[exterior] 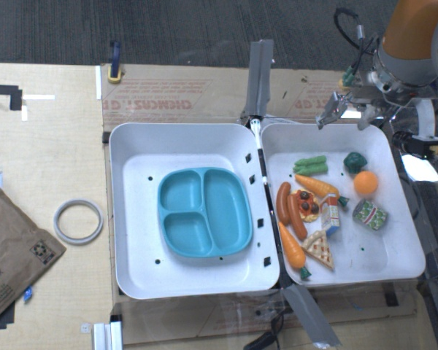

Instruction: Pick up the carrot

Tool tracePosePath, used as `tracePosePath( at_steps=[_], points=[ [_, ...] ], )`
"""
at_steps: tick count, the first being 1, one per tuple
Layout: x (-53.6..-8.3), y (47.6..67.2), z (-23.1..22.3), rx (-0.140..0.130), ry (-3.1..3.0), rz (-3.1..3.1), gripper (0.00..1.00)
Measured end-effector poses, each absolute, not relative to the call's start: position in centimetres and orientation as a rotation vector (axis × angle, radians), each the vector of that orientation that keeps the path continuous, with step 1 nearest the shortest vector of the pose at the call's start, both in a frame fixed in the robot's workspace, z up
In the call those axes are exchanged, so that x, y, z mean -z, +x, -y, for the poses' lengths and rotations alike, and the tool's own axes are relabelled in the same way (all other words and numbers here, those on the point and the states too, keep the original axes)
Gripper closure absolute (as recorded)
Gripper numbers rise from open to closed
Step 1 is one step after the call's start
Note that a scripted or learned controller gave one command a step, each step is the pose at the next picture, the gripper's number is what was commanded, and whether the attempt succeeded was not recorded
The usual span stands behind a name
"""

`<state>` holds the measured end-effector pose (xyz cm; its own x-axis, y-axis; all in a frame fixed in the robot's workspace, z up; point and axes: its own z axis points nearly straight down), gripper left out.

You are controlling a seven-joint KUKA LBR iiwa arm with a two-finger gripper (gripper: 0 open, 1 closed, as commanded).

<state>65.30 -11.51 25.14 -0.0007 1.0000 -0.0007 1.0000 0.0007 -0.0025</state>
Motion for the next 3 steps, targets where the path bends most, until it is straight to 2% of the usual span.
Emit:
tracePosePath(
  at_steps=[1,2,3],
  points=[
    [-9.7,61.1,15.4,-0.003,-2.313,2.124,0.0],
    [-9.1,58.7,11.2,-0.004,-2.499,1.9,0.0],
    [-9.1,55.0,16.3,-0.005,-2.748,1.517,0.0]
  ],
)
